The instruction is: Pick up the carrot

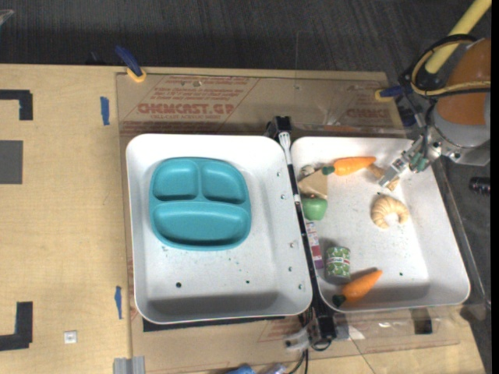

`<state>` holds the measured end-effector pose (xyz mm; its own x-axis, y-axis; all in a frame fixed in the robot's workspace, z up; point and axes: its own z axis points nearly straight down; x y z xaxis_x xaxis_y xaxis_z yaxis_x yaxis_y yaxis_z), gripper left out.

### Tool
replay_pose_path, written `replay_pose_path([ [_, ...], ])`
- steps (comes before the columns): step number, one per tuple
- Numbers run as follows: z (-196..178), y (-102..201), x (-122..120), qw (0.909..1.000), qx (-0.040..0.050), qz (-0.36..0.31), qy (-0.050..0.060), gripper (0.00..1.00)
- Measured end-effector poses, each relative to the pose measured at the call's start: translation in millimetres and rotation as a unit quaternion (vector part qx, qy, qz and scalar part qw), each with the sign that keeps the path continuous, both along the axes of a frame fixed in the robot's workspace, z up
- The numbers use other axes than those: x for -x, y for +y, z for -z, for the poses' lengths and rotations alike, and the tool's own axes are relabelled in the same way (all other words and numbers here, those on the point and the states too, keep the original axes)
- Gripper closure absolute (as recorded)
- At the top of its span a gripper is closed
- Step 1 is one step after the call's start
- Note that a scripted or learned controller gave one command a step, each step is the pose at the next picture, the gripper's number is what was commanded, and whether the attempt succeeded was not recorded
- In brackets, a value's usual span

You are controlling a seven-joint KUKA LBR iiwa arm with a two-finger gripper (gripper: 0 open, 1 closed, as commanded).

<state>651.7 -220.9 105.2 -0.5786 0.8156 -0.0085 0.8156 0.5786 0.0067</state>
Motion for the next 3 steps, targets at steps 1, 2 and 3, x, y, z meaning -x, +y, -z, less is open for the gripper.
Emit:
replay_pose_path([
  [1, 0.5, 0.2, 0.2, 1.0, 0.0, 0.0, 0.0, 0.0],
  [2, 17.2, 13.9, 32.3, 0.974, -0.005, 0.226, 0.002, 0.0],
  [3, 18.1, 45.5, -5.4, 0.9553, 0.0025, 0.295, 0.012, 0.0],
])
